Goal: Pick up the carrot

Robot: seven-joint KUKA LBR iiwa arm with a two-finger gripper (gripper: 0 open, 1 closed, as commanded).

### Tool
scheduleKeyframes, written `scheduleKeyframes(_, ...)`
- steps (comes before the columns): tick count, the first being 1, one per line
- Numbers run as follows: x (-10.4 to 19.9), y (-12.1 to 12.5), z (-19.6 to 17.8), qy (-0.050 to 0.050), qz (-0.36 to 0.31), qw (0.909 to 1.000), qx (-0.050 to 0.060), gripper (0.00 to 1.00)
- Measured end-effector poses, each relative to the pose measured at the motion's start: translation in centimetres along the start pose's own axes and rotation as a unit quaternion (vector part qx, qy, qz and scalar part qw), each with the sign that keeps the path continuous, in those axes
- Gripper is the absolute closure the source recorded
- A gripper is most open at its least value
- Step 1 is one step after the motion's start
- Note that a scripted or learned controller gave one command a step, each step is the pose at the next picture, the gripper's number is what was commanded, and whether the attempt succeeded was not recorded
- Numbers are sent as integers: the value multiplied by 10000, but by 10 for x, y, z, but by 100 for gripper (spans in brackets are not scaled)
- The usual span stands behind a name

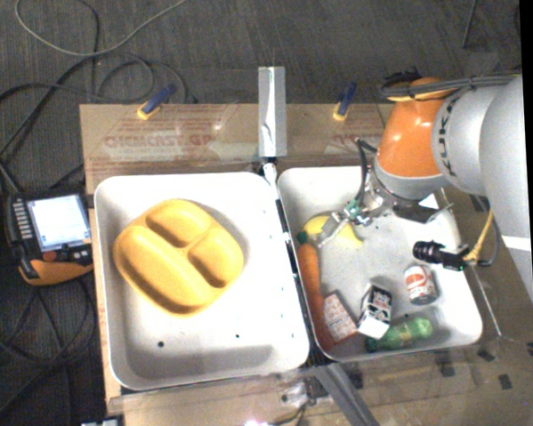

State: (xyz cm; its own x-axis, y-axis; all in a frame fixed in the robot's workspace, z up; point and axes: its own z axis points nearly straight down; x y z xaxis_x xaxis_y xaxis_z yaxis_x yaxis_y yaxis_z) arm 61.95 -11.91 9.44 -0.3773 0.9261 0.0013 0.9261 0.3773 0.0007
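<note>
The grey arm with the orange band (415,151) hides much of the gripper (354,214); whether it is open I cannot tell. The long orange carrot (310,277) lies just left below it, along the right white bin's (472,317) left wall, beside a yellow lemon (319,227).

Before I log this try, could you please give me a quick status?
Claw over right bin, beside yellow lemon. Carrot lying free by left wall. Red packet at its lower end.

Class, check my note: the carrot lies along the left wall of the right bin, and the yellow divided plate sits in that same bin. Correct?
Not quite. The camera view shows the carrot against the right bin's left wall, but the yellow divided plate sits in the left bin.
</note>
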Motion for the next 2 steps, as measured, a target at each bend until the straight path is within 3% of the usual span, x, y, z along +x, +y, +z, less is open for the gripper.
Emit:
scheduleKeyframes(1, 0, 0, -9, 8, 7, 10000, -3, 100)
scheduleKeyframes(2, 1, 0, -17, 14, 9, 10000, -4, 100)
